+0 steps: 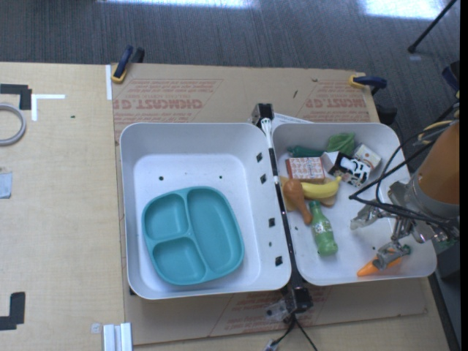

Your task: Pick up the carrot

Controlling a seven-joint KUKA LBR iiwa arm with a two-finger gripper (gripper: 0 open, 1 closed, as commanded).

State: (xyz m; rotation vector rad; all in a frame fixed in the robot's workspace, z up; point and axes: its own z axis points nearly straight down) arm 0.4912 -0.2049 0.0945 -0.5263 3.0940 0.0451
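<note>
The carrot (pixel 373 268), small and orange with a green top, lies near the front right corner of the right bin (pixel 344 270). The arm comes in from the right, and its gripper (pixel 399 241) hangs just above and to the right of the carrot's green end. From this angle the gripper is close to the carrot, and whether they touch is unclear. The carrot rests on the bin floor.
A green bottle (pixel 322 231), a banana (pixel 322 189), a brown toy (pixel 294 194), a red-and-white box (pixel 305 168), a green leafy item (pixel 341 143) and a black-and-white toy (pixel 355 170) crowd the right bin's left and back. A teal divided plate (pixel 192 234) sits in the left bin (pixel 186 139).
</note>
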